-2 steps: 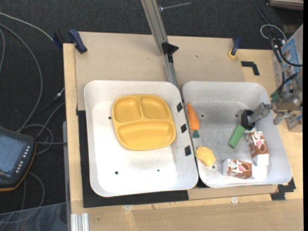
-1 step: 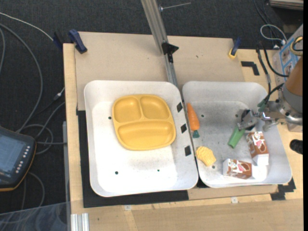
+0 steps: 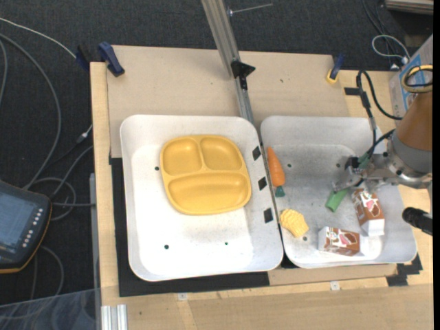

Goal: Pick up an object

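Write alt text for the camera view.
The arm's tool is lowered into the right bin above a green object, with two small cartons, a toy carrot and a yellow corn piece nearby. The left bin holds a yellow divided plate.

The grey arm (image 3: 416,139) reaches in from the right — its orange band sits above the wrist, which is bent downward — and the tool (image 3: 350,179) hangs low, pointing left.
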`<state>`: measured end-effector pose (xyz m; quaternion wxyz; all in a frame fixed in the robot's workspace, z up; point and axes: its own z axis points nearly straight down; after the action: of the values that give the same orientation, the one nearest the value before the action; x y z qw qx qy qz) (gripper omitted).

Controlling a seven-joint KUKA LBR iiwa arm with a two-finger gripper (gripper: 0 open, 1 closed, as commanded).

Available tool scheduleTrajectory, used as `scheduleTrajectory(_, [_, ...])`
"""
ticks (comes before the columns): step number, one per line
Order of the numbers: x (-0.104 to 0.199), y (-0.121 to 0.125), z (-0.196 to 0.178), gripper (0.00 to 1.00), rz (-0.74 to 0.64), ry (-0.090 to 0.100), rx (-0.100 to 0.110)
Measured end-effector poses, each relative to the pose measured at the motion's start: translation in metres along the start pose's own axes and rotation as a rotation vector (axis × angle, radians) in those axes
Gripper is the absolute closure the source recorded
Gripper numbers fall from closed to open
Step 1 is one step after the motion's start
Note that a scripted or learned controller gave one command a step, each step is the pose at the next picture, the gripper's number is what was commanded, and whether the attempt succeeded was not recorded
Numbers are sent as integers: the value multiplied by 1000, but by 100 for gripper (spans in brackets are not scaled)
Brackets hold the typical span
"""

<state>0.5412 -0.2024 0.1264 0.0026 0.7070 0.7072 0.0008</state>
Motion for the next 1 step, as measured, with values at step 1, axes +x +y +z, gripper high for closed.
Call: scheduleTrajectory(1, [0, 2, -13, 100, -1, 0, -5])
